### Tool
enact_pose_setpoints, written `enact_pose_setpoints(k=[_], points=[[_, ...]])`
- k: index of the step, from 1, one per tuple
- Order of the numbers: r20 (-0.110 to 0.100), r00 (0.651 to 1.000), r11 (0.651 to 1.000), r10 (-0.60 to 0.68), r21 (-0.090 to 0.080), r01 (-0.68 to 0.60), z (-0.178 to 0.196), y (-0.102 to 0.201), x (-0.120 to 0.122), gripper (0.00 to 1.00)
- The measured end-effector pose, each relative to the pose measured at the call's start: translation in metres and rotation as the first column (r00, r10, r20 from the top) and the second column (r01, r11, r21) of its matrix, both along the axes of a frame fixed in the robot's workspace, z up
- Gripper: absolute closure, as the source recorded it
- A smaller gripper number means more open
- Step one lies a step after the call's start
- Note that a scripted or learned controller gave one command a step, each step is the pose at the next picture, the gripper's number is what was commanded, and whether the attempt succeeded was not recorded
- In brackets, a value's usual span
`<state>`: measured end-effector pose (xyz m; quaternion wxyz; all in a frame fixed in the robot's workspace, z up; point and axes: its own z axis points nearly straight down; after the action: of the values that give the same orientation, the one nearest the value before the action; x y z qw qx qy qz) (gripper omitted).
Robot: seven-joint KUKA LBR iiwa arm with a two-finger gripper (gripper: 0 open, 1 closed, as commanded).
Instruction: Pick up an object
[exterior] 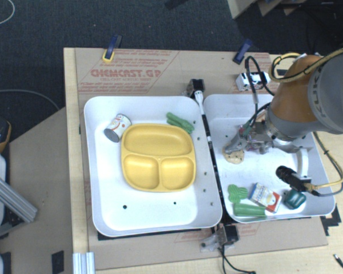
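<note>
Tool (240, 143) sat low in the right bin (257, 173), upper-left part, near the wall shared with the left bin (148, 207). Can't tell how wide it was. Beige cookie (235, 157) lay just below the tool, touching or nearly so, with bare floor to its right and below.

Front edge of the right bin was crowded: two green pieces (243, 203), small box (263, 196), teal piece (295, 200).

In the left bin, a yellow plate (158, 156) took the middle, a cup (117, 127) lay tipped at its upper left, and a green pod (180, 122) lay at its upper right. Front strip was open.
</note>
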<state>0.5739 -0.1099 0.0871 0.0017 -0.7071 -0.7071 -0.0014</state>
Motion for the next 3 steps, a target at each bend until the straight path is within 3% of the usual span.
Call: enact_pose_setpoints(k=[1, 3], points=[[0.009, 1.000, 1.000, 0.000, 0.000, 0.000, 0.013, 0.001, 0.002, 1.00], [0.006, 1.000, 1.000, 0.001, -0.006, -0.001, 0.138, -0.003, 0.004, 1.00]])
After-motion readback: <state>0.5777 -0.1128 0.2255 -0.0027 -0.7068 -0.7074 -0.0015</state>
